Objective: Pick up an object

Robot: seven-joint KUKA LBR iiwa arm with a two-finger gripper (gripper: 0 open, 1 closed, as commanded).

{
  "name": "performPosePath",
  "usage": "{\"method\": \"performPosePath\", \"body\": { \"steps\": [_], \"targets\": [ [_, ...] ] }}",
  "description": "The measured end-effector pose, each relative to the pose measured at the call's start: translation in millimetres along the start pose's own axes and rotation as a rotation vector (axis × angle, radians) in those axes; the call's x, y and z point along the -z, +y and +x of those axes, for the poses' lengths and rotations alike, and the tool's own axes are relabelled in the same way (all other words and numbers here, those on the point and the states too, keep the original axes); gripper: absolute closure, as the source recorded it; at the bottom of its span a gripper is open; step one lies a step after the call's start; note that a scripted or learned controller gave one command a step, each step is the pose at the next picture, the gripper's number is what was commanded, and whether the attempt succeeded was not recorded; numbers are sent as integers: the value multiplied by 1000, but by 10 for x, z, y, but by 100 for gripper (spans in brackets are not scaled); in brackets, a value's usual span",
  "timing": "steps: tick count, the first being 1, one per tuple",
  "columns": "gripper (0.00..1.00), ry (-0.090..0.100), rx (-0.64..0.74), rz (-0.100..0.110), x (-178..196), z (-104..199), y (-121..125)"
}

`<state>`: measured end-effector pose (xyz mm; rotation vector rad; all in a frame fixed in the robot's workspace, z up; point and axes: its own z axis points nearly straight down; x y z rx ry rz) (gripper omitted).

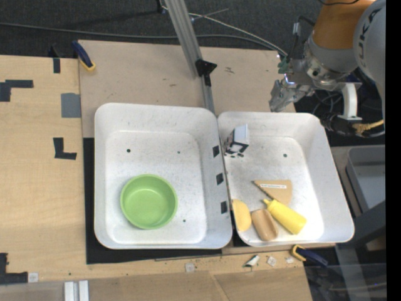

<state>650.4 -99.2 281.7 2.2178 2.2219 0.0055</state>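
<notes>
The candidate objects lie in the right bin (313, 137). A yellow squeeze bottle (286, 215) rests tilted near the front, its nozzle toward the bin's middle, touching a tan bread-like roll (264, 224) at its left. A yellow oval piece (241, 214) lies just beside the roll, against the bin's left wall. A flat tan card (275, 187) sits just behind the bottle's nozzle, and a small grey-and-black block (237, 139) stands near the back left corner. In the left bin (150, 115), a green bowl (148, 201) sits upright at the front left. Both bins are white, speckled with dark marks, set on a light wooden bench (37, 168) above a black mat. The gripper (283, 96) hangs behind the right bin's back rim, well apart from every object; whether its jaws are wide or narrow, I cannot tell.
</notes>
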Motion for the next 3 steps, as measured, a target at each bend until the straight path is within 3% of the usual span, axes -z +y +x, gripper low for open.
{"method": "performPosePath", "body": {
  "steps": [3],
  "targets": [
    [100, 0, 5, 13, -433, 1562, -15]
  ]
}}
